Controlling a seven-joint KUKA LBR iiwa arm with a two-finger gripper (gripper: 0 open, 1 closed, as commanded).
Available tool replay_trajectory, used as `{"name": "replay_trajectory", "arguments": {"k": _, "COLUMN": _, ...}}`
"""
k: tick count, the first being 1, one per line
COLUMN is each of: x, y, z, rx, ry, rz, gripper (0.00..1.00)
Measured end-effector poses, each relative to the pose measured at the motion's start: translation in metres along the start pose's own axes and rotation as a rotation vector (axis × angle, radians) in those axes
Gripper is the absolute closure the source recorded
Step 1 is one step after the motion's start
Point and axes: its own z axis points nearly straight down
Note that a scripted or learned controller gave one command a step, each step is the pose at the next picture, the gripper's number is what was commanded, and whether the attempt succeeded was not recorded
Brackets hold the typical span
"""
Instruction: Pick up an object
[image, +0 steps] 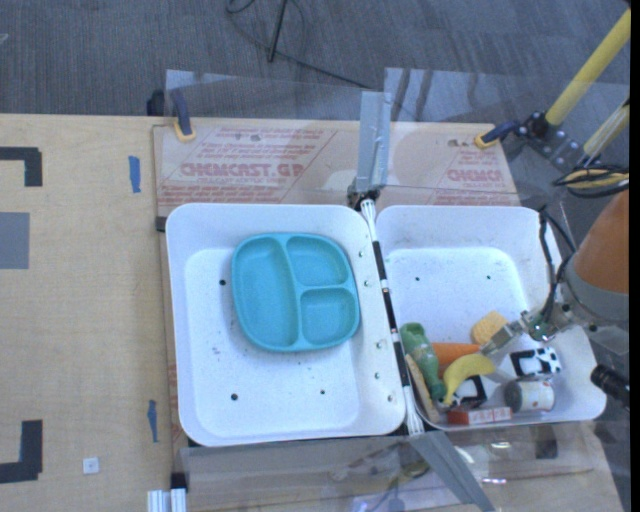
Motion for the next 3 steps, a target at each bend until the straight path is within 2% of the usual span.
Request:
{"name": "replay_trajectory", "arguments": {"k": 1, "x": 0.021, "y": -0.008, "z": 0.022, "rx": -0.003, "ry": -0.004, "rz": -0.094, "gripper": 0.00}}
{"name": "replay_trajectory", "arguments": {"k": 2, "x": -0.023, "y": -0.018, "z": 0.019, "rx": -0.007, "ry": 0.004, "rz": -0.032, "gripper": 0.00}}
{"name": "replay_trajectory", "arguments": {"k": 3, "x": -0.026, "y": 0.035, "z": 0.020, "rx": -0.002, "ry": -0.001, "rz": -0.300, "gripper": 0.00}}
